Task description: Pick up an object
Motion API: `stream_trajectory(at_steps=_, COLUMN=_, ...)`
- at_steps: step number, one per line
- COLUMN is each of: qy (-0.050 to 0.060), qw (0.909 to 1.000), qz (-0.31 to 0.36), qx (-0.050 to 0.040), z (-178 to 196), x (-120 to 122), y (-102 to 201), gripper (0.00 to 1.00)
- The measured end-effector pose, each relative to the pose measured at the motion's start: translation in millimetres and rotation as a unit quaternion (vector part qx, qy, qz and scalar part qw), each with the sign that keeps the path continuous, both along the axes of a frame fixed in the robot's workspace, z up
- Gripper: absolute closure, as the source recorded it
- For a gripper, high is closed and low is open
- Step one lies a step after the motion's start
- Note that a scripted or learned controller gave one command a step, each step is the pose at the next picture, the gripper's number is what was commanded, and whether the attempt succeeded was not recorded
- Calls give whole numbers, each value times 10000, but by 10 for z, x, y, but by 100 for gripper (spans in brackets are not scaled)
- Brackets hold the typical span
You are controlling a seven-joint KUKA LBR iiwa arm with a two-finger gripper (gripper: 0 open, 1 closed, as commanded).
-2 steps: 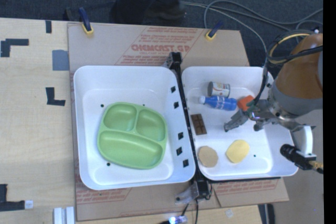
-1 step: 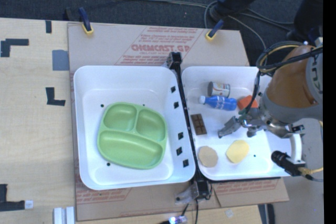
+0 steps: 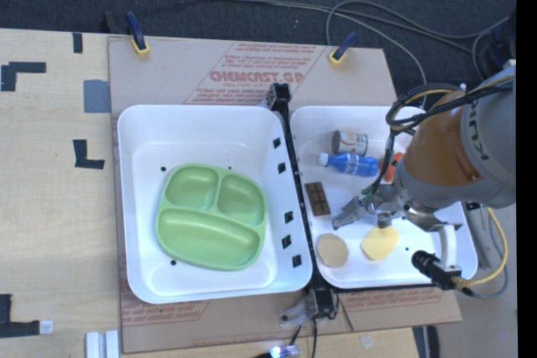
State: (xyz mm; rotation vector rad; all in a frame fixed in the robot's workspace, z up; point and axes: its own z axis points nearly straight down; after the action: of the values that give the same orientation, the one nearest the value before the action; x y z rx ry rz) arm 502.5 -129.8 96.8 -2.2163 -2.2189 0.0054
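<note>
Jaws: my jaws [image 3: 351,215] hung low over the right bin [image 3: 369,120], spread apart, with nothing between them.
Task's thing: no object was picked yet; the closest candidates were the brown block [image 3: 317,197] just off my jaw tips toward the divider, the tan disc [image 3: 332,250] just below them, and the yellow piece [image 3: 380,243] beside my wrist.
Further off: the blue bottle [image 3: 351,164] and the small can [image 3: 349,140] lay above my jaws, toward the bin's far wall.
Risk, crowding: I judged that closing here could catch the block's edge only, and it would slip out.
Risk, wall: the block sat near the black divider [image 3: 289,180]; a jaw coming down there might strike the divider instead of the object.
Risk, flat things: the disc lay flat and low, so my jaws might scrape the bin floor and close over nothing.
Risk, round things: the bottle lay on its side and looked likely to roll away from a nudge.
Shapes: block rectangular and ridged; disc round and thin; yellow piece rounded and lumpy; can a short cylinder.
Materials: bins smooth, glossy white plastic; in the other bin, beyond the divider from my jaws, a green tray [image 3: 211,216], matte, with three compartments.
Table: pale wood under a cardboard sheet [image 3: 252,71].
</note>
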Motion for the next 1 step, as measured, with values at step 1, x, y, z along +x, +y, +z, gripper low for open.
stream_trajectory(at_steps=1, qy=-49, qw=10000, qz=2, qx=-16, z=-111, x=13, y=2, gripper=0)
